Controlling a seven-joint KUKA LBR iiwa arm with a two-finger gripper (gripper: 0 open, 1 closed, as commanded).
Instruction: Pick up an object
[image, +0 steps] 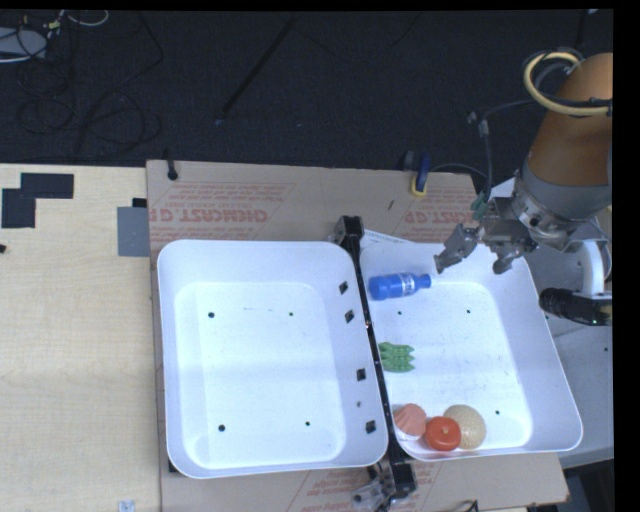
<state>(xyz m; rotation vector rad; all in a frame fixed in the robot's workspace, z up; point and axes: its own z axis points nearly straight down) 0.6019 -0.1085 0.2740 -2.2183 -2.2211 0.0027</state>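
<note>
At the bottom edge of the frame, nearest the camera, a small dark clamp (385, 490) sits where the two bins meet on the cardboard sheet (260, 200) that covers this part of the surface (70, 330). Starting at the left, the pale wooden surface carries a few black and grey patches in the upper left of the frame. Next comes the left bin (175, 270), a shallow white tray with small dark dots on its floor. A black divider strip (365, 340) runs down the seam between it and the right bin (545, 350). In the right bin, a blue bottle with a white cap (398, 286) lies on its side near the upper left corner, close to the seam. Below it, towards the middle of the frame, rests a small green ridged piece (396, 357). In the bin's lower left corner three things huddle together, touching: a pinkish round piece (409, 418), a red round one (442, 433) and a beige rounded one (466, 424). At the upper right of the frame the grey arm with its orange band (570, 140) reaches in, and the gripper (478, 255) hangs over the bin's upper rim, just right of the blue bottle and apart from it. Its fingers (447, 255) are spread, with nothing between them.
</note>
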